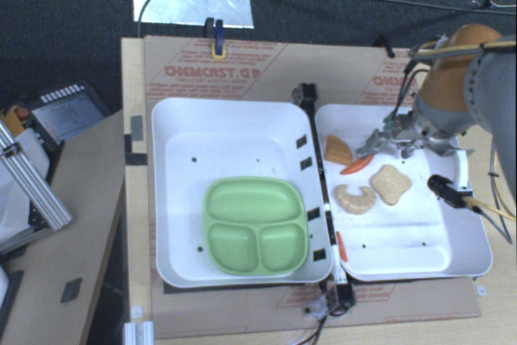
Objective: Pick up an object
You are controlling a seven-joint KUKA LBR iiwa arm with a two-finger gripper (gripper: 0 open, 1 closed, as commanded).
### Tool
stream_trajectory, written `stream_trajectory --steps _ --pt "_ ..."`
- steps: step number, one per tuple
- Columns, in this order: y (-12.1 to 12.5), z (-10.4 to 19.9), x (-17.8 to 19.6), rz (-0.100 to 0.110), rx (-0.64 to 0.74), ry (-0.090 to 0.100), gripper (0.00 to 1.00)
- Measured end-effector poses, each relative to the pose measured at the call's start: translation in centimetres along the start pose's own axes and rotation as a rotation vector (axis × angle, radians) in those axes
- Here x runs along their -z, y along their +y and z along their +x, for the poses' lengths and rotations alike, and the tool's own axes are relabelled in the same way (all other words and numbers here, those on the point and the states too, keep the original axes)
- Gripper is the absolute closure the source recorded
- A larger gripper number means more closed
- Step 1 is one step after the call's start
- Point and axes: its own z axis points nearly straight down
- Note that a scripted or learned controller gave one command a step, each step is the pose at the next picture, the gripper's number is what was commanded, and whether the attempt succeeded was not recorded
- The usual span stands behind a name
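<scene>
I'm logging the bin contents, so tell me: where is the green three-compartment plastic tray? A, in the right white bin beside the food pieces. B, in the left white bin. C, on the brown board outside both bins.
B: the green three-compartment plastic tray lies in the left white bin, apart from the food pieces.

Right bin (404,254): orange wedge (338,150), red-orange carrot (356,166), tan croissant (356,199), beige bread slice (391,184), lying clustered, flat.

A bench (105,198) covered by a brown printed board (242,65), which bears two white bins side by side: the left bin (174,174) and the right bin (420,242).
</scene>
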Motion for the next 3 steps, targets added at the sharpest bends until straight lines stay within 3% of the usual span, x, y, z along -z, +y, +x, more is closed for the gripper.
stream_trajectory --steps 1,2,3 --pt "0.3 0.1 1.4 -0.011 0.002 0.0 1.0" --pt "-0.3 -0.3 7.3 0.004 -0.001 -0.004 1.0" --pt "-0.1 -0.3 12.8 0.002 0.0 -0.004 1.0"
